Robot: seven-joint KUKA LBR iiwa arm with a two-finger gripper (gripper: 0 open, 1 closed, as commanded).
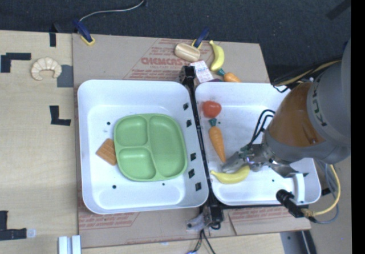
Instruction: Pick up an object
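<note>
The right bin holds a red tomato, an orange carrot and a yellow banana near its front left corner. My gripper reaches in from the right and sits low over the bin floor. It is just above the banana and right of the carrot's lower end, and looks to touch or nearly touch the banana. The grey arm with its orange band covers the right part of this bin.
In the left bin lie a green divided plate and a brown wedge. Behind the bins sit a bread roll, a second banana and a white box. A croissant rests far left.
</note>
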